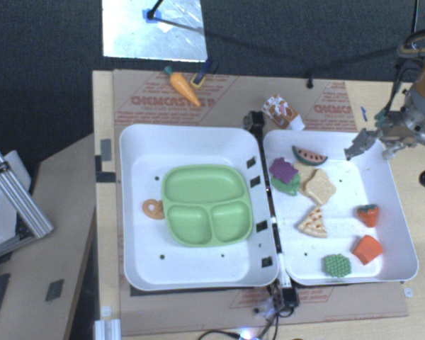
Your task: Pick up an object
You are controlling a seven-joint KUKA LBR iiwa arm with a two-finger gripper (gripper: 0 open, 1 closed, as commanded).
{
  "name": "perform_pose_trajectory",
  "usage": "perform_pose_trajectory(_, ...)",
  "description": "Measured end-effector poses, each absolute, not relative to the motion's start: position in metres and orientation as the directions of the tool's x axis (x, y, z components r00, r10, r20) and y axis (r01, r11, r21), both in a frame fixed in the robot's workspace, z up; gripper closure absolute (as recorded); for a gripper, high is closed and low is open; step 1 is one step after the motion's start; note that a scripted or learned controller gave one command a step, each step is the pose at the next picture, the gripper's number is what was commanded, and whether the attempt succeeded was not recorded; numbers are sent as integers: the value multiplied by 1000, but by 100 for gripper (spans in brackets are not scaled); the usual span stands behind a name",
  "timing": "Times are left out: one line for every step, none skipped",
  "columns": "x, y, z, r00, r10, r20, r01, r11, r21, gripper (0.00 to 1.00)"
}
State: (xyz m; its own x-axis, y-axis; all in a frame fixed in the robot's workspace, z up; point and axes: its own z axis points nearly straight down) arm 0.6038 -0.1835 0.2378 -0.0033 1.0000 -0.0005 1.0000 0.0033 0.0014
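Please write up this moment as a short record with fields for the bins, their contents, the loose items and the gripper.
left bin: shallow white bin holding a green three-compartment plastic tray and a small tan pretzel toy beside it
right bin: shallow white bin holding watermelon slice, purple grapes, bread slice, pizza slice, strawberry, orange block, green round toy
outside bins: orange carrot toy behind left bin
gripper: two-finger gripper over right bin's far right corner, holding nothing
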Motion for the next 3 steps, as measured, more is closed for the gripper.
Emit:
perform_pose_trajectory(601,-193,189,-1,1000,-1,1000,1,1,0)
perform_pose_trajectory(610,-188,141,-5,1000,0,1000,5,0,0)
perform_pose_trajectory(612,-188,91,-3,1000,0,1000,3,1,0)
